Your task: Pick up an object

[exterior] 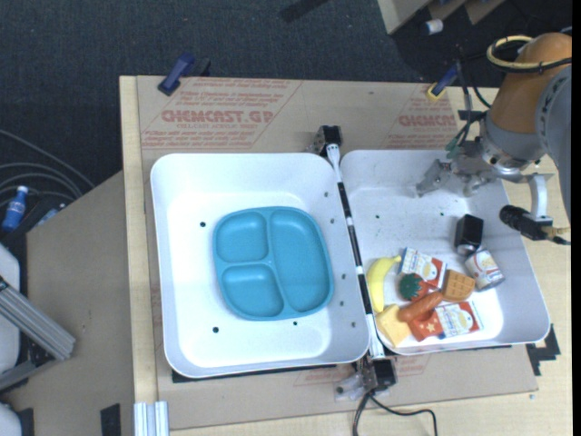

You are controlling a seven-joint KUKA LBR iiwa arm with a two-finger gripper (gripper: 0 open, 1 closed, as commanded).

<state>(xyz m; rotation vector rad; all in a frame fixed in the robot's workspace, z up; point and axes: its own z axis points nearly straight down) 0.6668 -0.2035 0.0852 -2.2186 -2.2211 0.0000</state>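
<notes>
my claw (pixel 451 176) hangs over the far part of the right shallow white bin (pixel 386 175), near the table's (pixel 227 116) far right corner, and i cannot tell its state; nothing shows in it. the things i could pick lie in a heap at this bin's near end, well apart from my claw: a yellow plastic banana (pixel 380 274), a small green round toy (pixel 410 286), an orange toy carrot (pixel 422 305), a tan waffle-like cracker (pixel 458 285), a yellow wedge (pixel 392 326) and small red-and-white printed packets (pixel 457 320). a small black block (pixel 468 232) stands apart from the heap, toward the right wall, with a small white-and-orange cup (pixel 485 265) just beside it. the left shallow white bin (pixel 182 243) holds a light blue plastic plate with three compartments (pixel 271 262) at its middle.
</notes>
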